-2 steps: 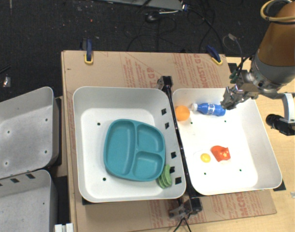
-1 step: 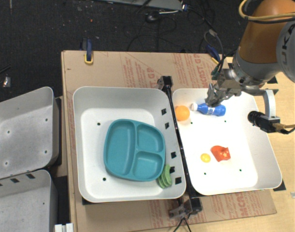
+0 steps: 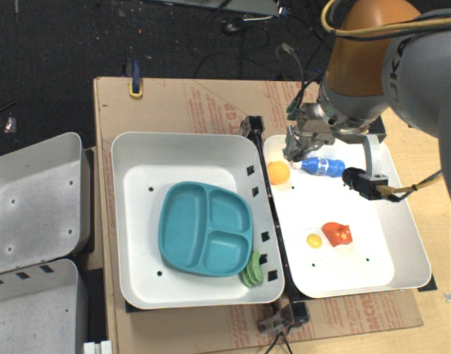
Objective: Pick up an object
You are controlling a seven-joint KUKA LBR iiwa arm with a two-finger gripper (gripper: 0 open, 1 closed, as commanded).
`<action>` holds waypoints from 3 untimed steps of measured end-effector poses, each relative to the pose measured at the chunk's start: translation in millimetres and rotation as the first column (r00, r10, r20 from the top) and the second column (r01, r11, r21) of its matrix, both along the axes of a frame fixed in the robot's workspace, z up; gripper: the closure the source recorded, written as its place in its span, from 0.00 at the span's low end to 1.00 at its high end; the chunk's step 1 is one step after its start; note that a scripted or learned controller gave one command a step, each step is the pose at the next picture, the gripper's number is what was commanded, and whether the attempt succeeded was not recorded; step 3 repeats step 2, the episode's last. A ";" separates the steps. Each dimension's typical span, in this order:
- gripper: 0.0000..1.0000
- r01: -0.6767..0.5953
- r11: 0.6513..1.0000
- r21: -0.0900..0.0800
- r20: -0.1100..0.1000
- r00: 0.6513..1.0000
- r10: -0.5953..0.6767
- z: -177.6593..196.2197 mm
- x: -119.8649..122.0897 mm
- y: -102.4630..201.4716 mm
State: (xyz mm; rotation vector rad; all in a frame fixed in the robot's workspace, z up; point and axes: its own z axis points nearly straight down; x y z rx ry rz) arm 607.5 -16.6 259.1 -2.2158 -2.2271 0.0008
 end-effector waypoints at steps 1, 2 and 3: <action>1.00 -0.001 1.000 0.000 -0.002 1.000 0.001 -17.4 2.6 53.5; 1.00 -0.001 1.000 0.000 0.002 1.000 0.001 -21.9 8.3 96.6; 1.00 -0.001 1.000 0.000 0.002 1.000 0.001 -21.9 8.3 96.6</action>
